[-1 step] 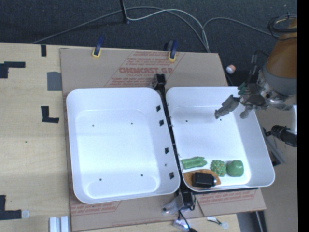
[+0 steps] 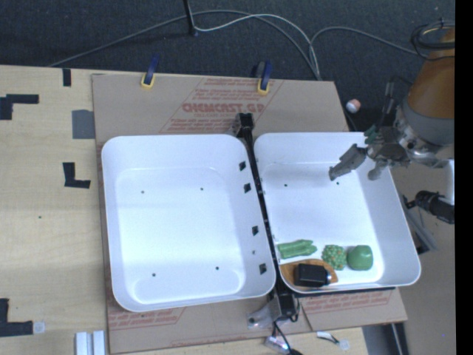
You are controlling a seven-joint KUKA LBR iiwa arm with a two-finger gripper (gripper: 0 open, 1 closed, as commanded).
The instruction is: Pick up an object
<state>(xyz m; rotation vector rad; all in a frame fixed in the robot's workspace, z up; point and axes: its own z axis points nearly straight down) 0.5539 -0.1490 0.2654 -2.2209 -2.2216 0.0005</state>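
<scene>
A grey KUKA arm with an orange band reaches in over the far right edge of the right-hand shallow white plastic bin (image 2: 384, 220), its two-finger end effector (image 2: 356, 163) hanging above the bin's far right corner with dark fingers (image 2: 343, 168) spread apart and nothing between them.

The objects to be picked lie clustered along the near wall of that same bin, well apart from the end effector. A long green pod-shaped toy vegetable (image 2: 296, 248) lies nearest the divider between the bins; just beside it to the right sits a knobbly green broccoli-like piece (image 2: 334, 255), and next to that a smooth rounded green piece (image 2: 360, 257). In front of the pod, a small black block (image 2: 311, 275) rests on a flat orange-brown piece (image 2: 328, 275), touching the near wall.

The left-hand shallow white plastic bin (image 2: 177, 220) stands alongside, joined to its neighbour by a dark strip with black clips (image 2: 256, 205).

Both bins sit on a brown cardboard sheet (image 2: 214, 102) laid over the pale wooden bench (image 2: 44, 220). Red printing on the cardboard near its far edge appears to read "CHEMCAST GP", though it is blurred. Two blue-and-yellow clamps (image 2: 263, 78) pin the sheet's far edge. Black tape marks dot the bench's left side, and light cables (image 2: 251, 22) run across the dark floor beyond the far edge.
</scene>
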